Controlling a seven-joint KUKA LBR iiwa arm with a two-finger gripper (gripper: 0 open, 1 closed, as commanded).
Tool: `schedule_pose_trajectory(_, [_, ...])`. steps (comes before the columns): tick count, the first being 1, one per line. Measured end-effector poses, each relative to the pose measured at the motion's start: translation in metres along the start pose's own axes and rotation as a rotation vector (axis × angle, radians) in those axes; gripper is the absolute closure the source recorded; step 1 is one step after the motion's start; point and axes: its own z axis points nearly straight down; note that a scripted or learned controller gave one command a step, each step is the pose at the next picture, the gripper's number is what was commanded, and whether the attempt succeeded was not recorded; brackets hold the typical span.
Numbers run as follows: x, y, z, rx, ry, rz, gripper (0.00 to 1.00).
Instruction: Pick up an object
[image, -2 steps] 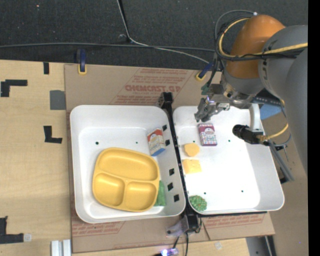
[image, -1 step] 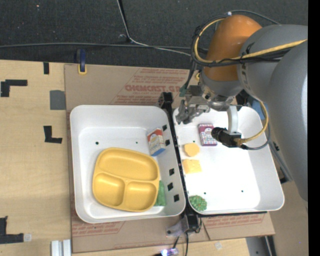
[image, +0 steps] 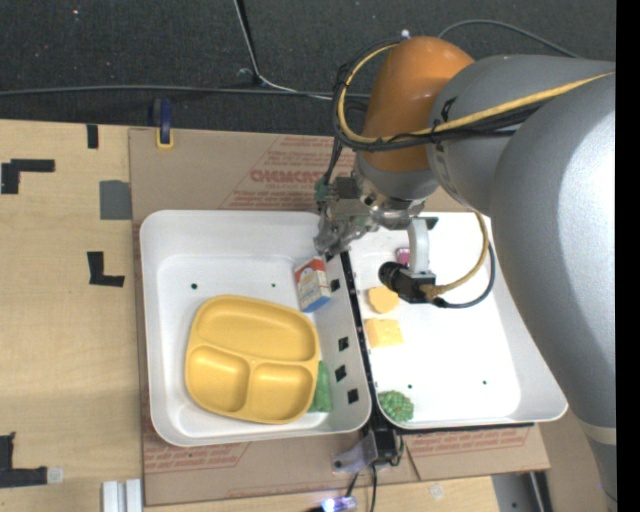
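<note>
My gripper (image: 333, 238) hangs over the divider between the two bins, at the back right of the left bin (image: 158, 300). Just below and left of it a small white carton with orange and blue print (image: 312, 285) stands tilted against the left bin's right wall. The gripper's tip is very close to the carton's top, and I cannot tell whether they touch. A large yellow divided plate (image: 250, 358) lies in the front of the left bin.
A green item (image: 322, 388) is wedged between the plate and the bin wall. The right bin (image: 510, 385) holds a round yellow piece (image: 383, 300), a square yellow piece (image: 384, 332), a green clump (image: 397, 404) and a small pink object (image: 403, 257).
</note>
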Motion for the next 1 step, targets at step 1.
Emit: schedule_pose_trajectory(1, [0.0471, -0.0123, -0.0026, 0.0, 0.0, 0.0, 1.0])
